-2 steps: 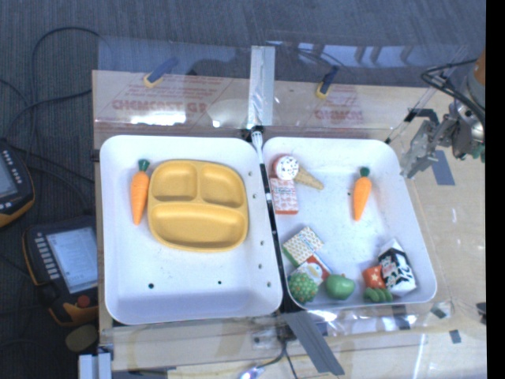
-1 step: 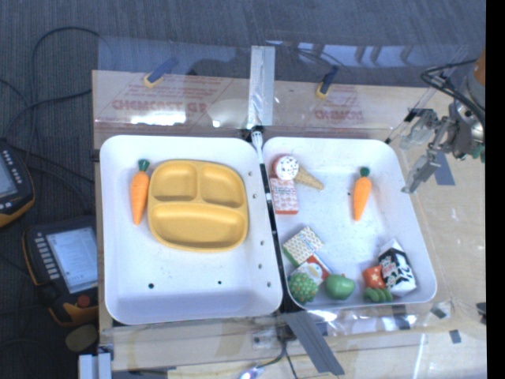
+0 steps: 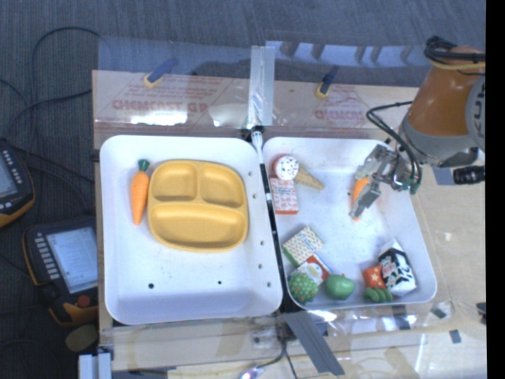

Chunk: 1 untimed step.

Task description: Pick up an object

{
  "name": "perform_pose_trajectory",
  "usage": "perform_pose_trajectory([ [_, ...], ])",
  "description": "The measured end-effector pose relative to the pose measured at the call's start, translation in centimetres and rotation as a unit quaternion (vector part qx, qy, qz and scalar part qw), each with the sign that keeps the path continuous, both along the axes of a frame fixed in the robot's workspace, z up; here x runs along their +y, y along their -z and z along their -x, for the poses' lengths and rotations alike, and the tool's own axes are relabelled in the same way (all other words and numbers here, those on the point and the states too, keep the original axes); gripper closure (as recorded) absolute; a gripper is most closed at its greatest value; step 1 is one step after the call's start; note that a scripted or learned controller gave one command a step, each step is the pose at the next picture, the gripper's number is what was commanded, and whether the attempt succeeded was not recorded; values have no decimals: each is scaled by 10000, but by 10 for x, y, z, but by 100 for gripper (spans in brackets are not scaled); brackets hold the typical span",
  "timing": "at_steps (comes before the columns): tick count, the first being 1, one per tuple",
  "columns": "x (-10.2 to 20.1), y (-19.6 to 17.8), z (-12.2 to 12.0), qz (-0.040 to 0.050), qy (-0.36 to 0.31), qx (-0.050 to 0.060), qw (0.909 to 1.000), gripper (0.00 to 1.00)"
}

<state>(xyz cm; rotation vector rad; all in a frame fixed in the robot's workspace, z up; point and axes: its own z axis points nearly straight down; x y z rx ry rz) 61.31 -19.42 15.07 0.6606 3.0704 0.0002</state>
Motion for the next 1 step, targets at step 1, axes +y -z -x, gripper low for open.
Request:
perform_pose_trajectory([
  [1, -16, 63, -37, 20, 83, -39, 10000, 0],
])
